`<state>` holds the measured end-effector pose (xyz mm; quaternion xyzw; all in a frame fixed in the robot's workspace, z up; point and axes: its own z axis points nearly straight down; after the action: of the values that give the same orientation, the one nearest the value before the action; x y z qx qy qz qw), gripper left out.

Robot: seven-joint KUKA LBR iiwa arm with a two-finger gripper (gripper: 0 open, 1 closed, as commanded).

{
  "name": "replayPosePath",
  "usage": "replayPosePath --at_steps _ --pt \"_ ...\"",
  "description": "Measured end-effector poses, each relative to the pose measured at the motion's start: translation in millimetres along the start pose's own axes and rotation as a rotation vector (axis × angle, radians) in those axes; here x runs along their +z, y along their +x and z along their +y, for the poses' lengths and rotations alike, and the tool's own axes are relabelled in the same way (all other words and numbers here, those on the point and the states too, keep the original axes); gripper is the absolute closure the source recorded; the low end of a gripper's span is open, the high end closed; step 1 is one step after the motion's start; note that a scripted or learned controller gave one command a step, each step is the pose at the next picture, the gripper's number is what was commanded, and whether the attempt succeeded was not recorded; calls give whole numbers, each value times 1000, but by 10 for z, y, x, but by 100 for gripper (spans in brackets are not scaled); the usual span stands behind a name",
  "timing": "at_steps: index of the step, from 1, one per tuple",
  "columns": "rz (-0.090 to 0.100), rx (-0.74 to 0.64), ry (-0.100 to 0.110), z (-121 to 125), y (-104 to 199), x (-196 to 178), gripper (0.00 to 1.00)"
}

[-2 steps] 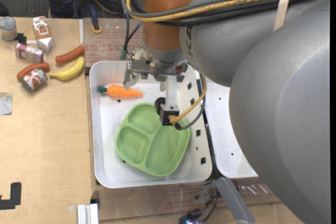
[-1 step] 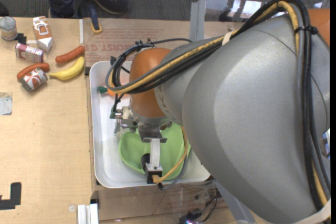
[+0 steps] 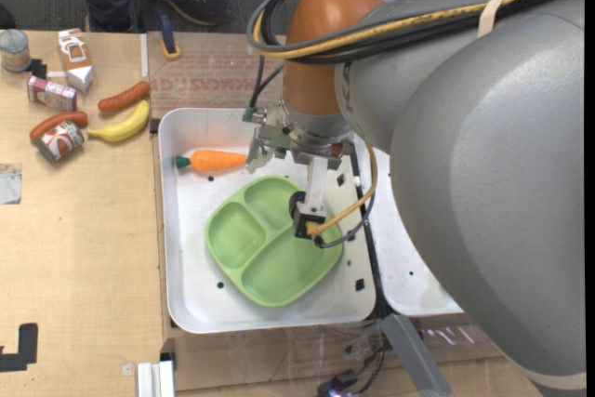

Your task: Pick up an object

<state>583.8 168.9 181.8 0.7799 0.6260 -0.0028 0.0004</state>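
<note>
Green plate [image 3: 265, 272]: three compartments, lying flat in the near half of the left bin.
Left bin [image 3: 168, 228]: white and shallow; holds the plate and a carrot.
My gripper [image 3: 279, 152]: hanging over the plate's far rim, close to the carrot's tip.
My grip: I cannot tell how wide it stands or whether it has hold of anything.
Carrot [image 3: 216, 161]: orange, lying crosswise beyond the plate.
Banana [image 3: 123, 125]: on the bench left of the bin.
Sausage [image 3: 123, 96]: just beyond the banana.

Wooden bench [image 3: 74, 246] bore left bin [image 3: 164, 200] and right bin [image 3: 414, 279], side by side. Beyond them, far left: banana [image 3: 121, 125], sausage [image 3: 123, 96], can [image 3: 58, 140], carton [image 3: 74, 59].
</note>
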Motion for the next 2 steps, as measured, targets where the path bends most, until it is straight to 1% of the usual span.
replayPosePath --at_steps 1,2 --pt "2 -160 -1 526 223 915 0" --pt "-3 -163 2 523 214 846 100"
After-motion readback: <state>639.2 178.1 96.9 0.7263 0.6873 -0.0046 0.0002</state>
